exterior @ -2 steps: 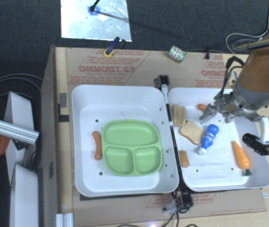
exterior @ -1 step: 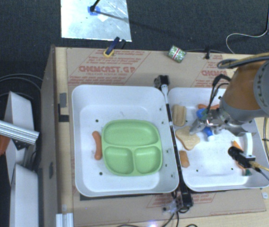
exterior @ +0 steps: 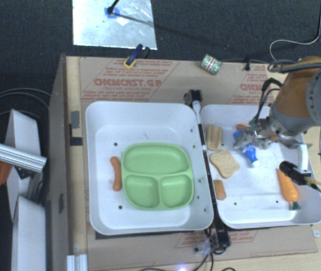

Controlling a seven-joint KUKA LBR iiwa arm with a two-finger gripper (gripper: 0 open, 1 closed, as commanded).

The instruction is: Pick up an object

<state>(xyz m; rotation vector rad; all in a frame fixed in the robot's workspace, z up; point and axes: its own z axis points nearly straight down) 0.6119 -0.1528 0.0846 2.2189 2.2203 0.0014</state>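
Camera view | gripper [exterior: 250,141] low in right bin [exterior: 313,205], near its back wall; finger state: cannot tell | blue object [exterior: 252,155] just beneath gripper | carrot [exterior: 288,188] near right rim | bread slice [exterior: 224,163] toward divider

Dark carpet floor [exterior: 25,33] is seen all around, a shiny metal sheet [exterior: 113,14] laid at 12 o'clock, black cables [exterior: 2,103] coiled at 9 o'clock beside the cardboard-topped bench [exterior: 126,75].
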